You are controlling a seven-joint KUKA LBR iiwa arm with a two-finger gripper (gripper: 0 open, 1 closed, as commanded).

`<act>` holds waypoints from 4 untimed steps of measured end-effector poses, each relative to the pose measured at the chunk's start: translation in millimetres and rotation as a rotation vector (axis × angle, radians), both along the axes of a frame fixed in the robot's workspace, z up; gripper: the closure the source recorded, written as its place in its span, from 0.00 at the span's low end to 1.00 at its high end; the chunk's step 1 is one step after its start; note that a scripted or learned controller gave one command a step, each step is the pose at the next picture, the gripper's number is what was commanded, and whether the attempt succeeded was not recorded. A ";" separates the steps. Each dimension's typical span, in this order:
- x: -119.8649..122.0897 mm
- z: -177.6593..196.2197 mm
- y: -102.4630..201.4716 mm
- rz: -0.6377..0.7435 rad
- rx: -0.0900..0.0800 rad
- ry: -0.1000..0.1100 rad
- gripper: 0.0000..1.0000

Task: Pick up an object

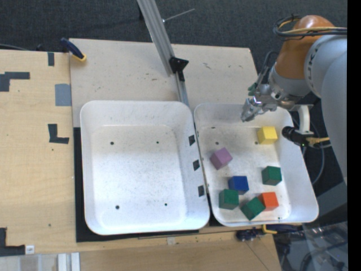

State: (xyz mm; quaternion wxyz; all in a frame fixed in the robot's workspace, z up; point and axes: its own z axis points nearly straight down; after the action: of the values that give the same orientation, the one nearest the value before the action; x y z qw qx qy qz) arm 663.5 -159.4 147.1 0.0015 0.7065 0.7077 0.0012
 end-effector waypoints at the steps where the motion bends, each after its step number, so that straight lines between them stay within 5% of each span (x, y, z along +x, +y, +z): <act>1: -0.2 43.1 -1.1 -0.001 -0.001 0.000 1.00; 2: -8.6 99.8 0.9 0.000 -0.001 -0.002 1.00; 4: -48.5 78.4 102.4 0.003 0.002 0.008 1.00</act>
State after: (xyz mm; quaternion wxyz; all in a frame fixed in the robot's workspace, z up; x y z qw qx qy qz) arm 615.0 -57.0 225.6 -0.0018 0.7053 0.7089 -0.0010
